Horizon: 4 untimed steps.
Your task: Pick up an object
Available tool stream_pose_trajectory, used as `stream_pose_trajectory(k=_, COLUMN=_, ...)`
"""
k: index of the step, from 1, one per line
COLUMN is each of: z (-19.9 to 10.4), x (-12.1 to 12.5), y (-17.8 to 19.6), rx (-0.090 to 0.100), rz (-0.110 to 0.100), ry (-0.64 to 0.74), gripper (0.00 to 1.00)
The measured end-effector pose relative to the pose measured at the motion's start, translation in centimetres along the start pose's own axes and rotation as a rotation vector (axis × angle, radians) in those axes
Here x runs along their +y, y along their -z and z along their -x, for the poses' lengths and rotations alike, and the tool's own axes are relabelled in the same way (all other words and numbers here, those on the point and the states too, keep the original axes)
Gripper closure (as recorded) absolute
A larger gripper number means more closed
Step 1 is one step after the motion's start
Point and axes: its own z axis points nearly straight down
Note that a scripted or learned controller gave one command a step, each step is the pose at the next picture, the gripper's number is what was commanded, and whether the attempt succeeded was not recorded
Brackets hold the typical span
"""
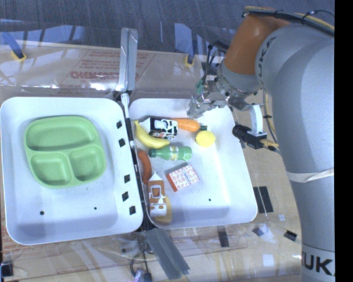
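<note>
Tool (201, 101) hangs at the twelve o'clock rim of the right bin (238, 201) — whether it is wide or narrow I cannot tell. Just below it at six o'clock lies the carrot (189, 124), with a lemon (205, 138) beside. Further out: banana (148, 137), green bottle (172, 153), red box (182, 177). At nine o'clock, the left bin (23, 216) carries a green divided tray (65, 150).

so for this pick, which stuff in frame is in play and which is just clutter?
In play (candidates in the right bin, with the gripper above its far edge):
banana
carrot
lemon
green bottle
sausage
red patterned box
brown sauce bottle
black-and-white packet

Lying about:
green divided plate in the left bin
</note>
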Motion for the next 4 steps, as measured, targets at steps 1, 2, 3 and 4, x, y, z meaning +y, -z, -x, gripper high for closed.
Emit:
stream_pose_trajectory(k=1, z=0.0, x=0.0, y=0.0, rx=0.0, rz=0.0, ry=0.0, gripper=0.0)
stream_pose_trajectory(k=2, z=-3.3, x=-2.6, y=-5.5, rx=-0.008, rz=0.022, ry=0.093, gripper=0.0)
stream_pose_trajectory(k=3, z=-4.3, x=-6.7, y=-8.3, rx=0.001, rz=-0.001, ry=0.184, gripper=0.0)
stream_pose_trajectory(k=4, z=-4.8, x=-12.4, y=2.5, rx=0.001, rz=-0.001, ry=0.191, gripper=0.0)
